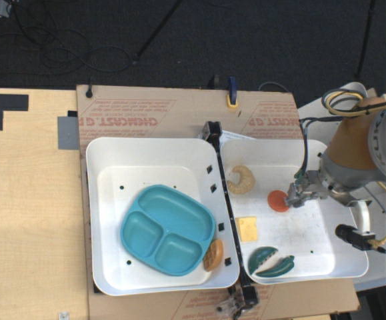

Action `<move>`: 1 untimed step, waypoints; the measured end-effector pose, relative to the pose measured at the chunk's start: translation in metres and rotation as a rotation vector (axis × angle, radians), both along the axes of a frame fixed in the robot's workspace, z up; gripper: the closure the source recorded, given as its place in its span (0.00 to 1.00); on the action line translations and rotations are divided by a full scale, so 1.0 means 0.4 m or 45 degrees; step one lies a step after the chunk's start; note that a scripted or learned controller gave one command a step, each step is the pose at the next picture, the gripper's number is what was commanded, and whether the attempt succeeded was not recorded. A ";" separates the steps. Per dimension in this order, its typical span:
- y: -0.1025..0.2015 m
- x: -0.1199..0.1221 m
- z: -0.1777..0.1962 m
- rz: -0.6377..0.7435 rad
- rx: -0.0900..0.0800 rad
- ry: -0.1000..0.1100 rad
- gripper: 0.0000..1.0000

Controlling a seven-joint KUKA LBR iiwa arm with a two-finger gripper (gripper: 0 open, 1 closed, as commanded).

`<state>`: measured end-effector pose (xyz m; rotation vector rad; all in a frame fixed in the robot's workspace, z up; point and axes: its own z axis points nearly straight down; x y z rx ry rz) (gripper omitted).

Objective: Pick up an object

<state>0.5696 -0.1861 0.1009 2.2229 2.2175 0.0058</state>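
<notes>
My gripper [294, 197] reaches in from the right and hangs low in the right bin [326, 262]. It sits right against a small red round object [277, 201], which lies just to its left. Whether the fingers touch the red object is unclear. A tan croissant-shaped piece [241, 179] lies further left, near the bin divider. A yellow square slice [247, 229] rests below it, and a dark green leafy object [270, 261] lies at the bin's front edge.
The left bin [106, 179] holds a teal divided plate [167, 229] and a brown pastry-like item [213, 255] against its right wall. Black clips run along the divider [223, 199] between the bins. Cables hang near the arm at the right.
</notes>
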 end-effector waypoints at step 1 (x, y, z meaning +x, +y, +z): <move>-0.073 0.147 0.281 0.006 -0.009 -0.007 1.00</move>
